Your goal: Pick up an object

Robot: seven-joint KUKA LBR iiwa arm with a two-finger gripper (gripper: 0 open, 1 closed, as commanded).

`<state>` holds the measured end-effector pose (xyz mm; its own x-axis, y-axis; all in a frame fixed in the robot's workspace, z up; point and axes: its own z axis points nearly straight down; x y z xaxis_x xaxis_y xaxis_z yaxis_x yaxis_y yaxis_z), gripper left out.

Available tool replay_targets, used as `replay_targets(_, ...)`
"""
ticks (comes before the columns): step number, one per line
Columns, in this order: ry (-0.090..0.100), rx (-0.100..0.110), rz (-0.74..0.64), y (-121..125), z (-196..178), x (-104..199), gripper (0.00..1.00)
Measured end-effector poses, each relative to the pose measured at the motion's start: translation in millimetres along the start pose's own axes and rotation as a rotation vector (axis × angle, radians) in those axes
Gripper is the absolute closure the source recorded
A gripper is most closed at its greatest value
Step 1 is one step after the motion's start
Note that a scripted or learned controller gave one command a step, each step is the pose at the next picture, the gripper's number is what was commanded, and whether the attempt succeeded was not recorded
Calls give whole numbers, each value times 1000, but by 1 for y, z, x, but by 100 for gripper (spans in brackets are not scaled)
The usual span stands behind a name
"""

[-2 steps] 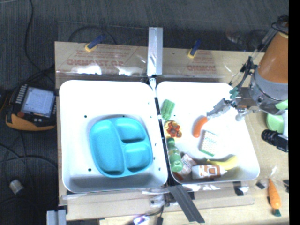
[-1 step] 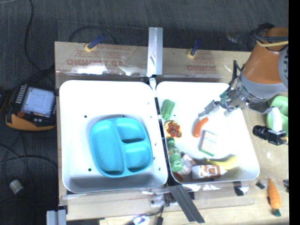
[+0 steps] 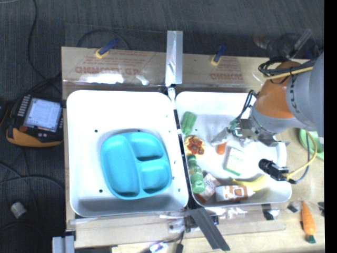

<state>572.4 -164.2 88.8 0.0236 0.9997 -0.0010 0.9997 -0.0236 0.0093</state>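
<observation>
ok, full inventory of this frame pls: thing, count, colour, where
left bin: 1, white, left half of bench
right bin: 1, white, right half of bench
divided tray: 1, light blue, three compartments, in left bin
green packet: 1, green, right bin, upper left by the divider
red-orange item: 1, red and orange, right bin, along left wall
green bottle-like item: 1, green, right bin, lower left
banana: 1, yellow, right bin, near front wall
carton: 1, orange and white, right bin, front wall
flat card: 1, white and green, right bin, centre
handheld pendant: 1, orange with screen, floor left of bench
carrot-like item: 1, orange, bench, lower right
arm: 1, grey with orange band, from right
gripper: 1, over right bin
</observation>
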Motion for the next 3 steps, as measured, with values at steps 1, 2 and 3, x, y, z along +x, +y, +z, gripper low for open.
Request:
replay_targets(1,-2,3,101,30,1,0,0)
replay_targets(2,-2,0,323,3,0,25,0)
replay_targets(3,0,2,324,3,-9,25,100)
